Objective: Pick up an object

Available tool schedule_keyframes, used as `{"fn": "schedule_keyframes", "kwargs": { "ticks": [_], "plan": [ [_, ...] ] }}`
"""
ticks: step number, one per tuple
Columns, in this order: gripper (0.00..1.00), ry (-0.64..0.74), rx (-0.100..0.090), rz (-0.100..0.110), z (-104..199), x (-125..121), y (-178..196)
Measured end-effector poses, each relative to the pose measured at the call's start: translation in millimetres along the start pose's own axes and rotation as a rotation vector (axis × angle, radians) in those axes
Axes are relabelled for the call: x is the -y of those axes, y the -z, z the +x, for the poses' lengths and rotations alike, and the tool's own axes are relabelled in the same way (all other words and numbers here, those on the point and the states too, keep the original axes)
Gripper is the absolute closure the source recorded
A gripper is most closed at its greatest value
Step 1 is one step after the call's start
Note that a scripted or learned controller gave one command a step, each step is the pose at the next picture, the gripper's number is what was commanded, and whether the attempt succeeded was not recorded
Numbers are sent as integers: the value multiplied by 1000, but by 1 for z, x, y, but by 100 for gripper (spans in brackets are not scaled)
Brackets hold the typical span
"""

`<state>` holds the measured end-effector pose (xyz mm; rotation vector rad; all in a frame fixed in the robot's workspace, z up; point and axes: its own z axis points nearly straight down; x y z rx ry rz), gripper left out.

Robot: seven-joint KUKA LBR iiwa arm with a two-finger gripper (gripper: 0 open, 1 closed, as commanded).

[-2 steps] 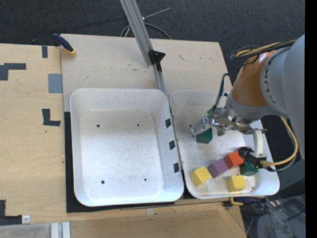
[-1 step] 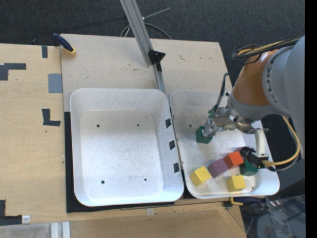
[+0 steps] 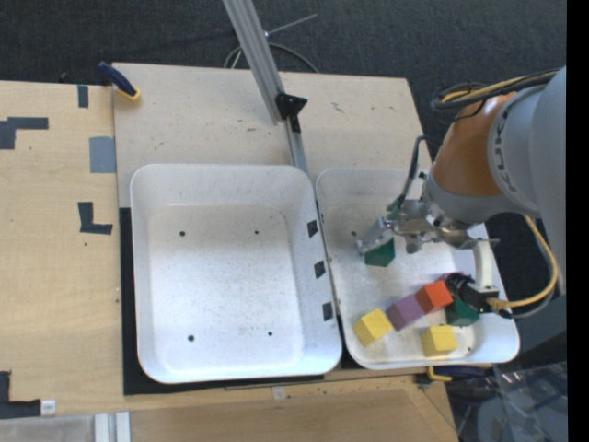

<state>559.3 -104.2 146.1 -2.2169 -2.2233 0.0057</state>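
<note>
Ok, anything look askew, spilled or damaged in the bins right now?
Nothing stands out. The blocks sit loosely in the right bin: yellow block, purple block, orange block and another yellow block. The gripper is at a dark green block.

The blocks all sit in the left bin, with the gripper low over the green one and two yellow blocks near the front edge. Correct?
Not quite: the camera view shows the blocks in the right bin, not the left. The gripper is low over the green block, and two yellow blocks lie near the front edge.
</note>
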Motion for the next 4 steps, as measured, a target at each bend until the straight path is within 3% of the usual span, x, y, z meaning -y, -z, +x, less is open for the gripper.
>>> {"fn": "schedule_keyframes", "kwargs": {
  "ticks": [1, 2, 3, 4],
  "plan": [
    [100, 1, 0, 1, 1, 0, 10],
    [100, 2, 0, 3, 1, 0, 19],
    [100, 0, -3, -3, 24, 31, 47],
    [0, -1, -2, -1, 23, 30, 45]
  ]
}}
